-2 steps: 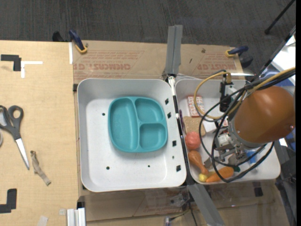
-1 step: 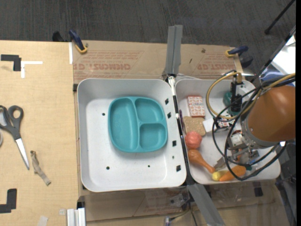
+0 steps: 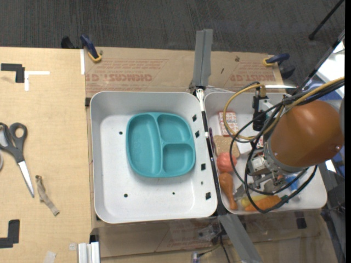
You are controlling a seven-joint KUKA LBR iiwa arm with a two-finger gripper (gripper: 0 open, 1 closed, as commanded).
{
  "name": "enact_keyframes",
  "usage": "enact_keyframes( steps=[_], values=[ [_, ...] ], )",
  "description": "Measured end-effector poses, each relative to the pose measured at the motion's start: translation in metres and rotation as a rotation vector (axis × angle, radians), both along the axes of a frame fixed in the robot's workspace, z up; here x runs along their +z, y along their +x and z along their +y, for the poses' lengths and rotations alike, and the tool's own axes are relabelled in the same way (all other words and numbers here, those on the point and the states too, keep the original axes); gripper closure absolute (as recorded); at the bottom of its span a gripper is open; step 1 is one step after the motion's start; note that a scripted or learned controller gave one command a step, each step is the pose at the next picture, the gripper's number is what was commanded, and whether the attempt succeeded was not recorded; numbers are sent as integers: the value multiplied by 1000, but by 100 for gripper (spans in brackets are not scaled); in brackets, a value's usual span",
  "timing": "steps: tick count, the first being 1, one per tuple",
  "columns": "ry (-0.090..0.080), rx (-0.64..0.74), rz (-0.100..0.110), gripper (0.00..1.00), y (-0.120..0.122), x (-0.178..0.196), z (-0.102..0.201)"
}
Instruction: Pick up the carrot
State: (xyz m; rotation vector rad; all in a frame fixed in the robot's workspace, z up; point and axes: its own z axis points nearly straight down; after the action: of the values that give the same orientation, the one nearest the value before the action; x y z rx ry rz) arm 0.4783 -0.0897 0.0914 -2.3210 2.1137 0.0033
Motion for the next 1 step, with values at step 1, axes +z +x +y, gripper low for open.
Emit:
enact_keyframes(
  steps=[1],
  values=[
    [0, -109, -1, 0, 0, 7, -59]
  ],
)
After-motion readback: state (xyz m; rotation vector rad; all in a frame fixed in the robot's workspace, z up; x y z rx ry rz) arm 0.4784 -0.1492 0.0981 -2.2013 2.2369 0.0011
